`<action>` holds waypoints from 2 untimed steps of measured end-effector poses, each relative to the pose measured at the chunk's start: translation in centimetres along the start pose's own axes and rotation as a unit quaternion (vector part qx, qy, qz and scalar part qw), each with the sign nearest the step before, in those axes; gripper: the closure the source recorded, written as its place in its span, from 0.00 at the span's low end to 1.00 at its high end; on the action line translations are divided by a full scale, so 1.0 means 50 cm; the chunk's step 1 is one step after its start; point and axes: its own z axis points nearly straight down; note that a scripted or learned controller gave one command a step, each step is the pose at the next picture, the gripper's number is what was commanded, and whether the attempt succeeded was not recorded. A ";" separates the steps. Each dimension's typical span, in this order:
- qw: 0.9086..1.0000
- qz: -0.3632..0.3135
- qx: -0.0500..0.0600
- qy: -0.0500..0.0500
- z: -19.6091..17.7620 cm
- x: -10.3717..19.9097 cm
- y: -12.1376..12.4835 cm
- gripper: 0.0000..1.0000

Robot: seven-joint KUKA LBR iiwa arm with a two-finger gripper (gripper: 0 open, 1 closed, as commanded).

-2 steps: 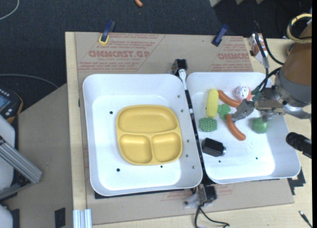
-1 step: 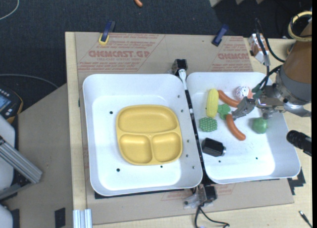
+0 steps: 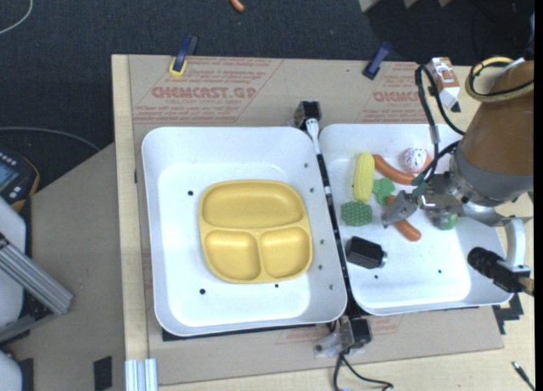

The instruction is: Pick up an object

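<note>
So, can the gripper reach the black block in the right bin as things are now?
Probably yes. The black block lies alone on bare bin floor, apart from the other toys, and the gripper hangs just above and to its right, with nothing between them.

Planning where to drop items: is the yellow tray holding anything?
Empty. All three compartments of the tray show bare yellow; the toys lie in the right bin.

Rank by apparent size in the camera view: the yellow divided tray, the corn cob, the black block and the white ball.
Largest to smallest:
1. yellow divided tray, by far
2. corn cob
3. black block, close to the corn cob, so that order is unsure
4. white ball
</note>
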 end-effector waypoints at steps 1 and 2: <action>1.000 0.000 -0.001 0.000 0.102 0.000 0.020 0.00; 1.000 0.000 -0.001 0.000 0.209 0.002 0.018 0.00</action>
